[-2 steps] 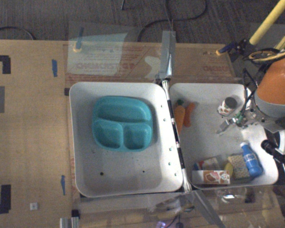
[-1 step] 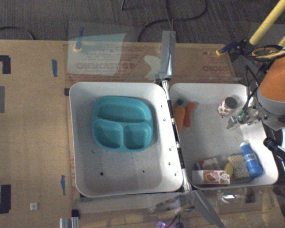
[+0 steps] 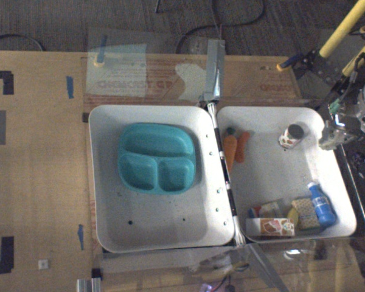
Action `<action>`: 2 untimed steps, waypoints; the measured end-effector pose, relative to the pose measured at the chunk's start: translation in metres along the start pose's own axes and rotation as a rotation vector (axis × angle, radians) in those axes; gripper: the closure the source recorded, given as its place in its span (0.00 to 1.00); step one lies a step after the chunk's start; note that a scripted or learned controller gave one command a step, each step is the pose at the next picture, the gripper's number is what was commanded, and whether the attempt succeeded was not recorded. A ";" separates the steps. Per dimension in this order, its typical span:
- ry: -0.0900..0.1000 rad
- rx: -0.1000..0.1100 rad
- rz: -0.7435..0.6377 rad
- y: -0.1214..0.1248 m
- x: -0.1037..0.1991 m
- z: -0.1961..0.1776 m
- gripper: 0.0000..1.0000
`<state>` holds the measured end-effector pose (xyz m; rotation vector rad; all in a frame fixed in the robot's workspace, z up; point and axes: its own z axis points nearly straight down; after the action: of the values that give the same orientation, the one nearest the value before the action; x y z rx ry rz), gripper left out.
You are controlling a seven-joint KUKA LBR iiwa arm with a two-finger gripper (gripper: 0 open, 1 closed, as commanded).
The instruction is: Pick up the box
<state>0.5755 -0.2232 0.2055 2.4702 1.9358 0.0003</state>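
Note:
The box (image 3: 271,226), white with a red and orange print, lies flat against the front wall of the right bin (image 3: 264,117). My gripper (image 3: 331,136) hangs over the right bin's far right corner, by the rim, well away from the box. The arm (image 3: 356,111) comes in from the right edge behind it.
Beside the box lie a small packet (image 3: 266,210), a yellow sponge-like block (image 3: 305,213) and a blue bottle (image 3: 321,203). A small can (image 3: 291,135) and two carrots (image 3: 235,147) sit farther back. The left bin (image 3: 103,181) holds a teal divided tray (image 3: 157,157).

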 end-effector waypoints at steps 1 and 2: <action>0.001 0.007 0.385 -0.059 0.055 -0.030 1.00; 0.000 0.009 0.735 -0.100 0.003 -0.042 1.00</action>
<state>0.4790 -0.1966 0.2475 3.0076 0.9204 -0.0063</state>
